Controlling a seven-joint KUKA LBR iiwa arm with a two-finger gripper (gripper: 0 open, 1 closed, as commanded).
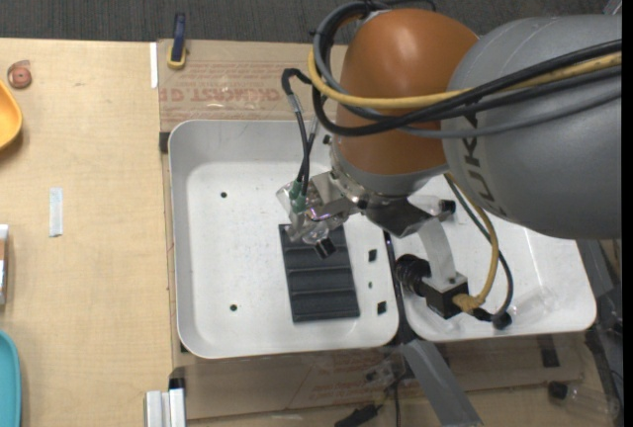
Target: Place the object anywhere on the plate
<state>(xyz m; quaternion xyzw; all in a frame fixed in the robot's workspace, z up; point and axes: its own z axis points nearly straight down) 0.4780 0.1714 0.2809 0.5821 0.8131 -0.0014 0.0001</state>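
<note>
My gripper (320,279) appears as a black ribbed block hanging low over the right half of the left bin (194,247), below the orange wrist band (406,89). The block hides whatever lies beneath it. I cannot make out a loose object or a plate inside the left bin. At the far left edge, outside the bins, part of an orange dish (6,119) rests on the wooden bench.
The grey arm and its yellow and black cables cover most of the right bin (554,311). A teal item (6,378) pokes in at the bottom left. A small white strip (55,213) lies on the bench, and a blue clamp (178,38) sits behind the left bin.
</note>
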